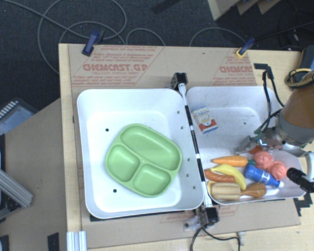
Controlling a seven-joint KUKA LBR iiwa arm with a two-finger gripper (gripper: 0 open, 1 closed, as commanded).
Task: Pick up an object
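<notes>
Toy food (240,174) lies heaped along the right bin's (225,101) near edge, so we have the gripper (261,146) low over that pile's red pieces; whether it is apart or together, we cannot tell.

Plenty of free floor in the right bin (227,95) toward its far and middle parts, broken only by a small carton (204,120) near the divider. Crowded along the near edge: carrot (229,161), banana (233,173), blue bottle (261,176), bread roll (226,191) and pink pieces packed touching (hardly a gap between them). Blocked on the right by the arm (302,116) itself. In the left bin (94,109), open strips around a green divided tray (142,160).
</notes>
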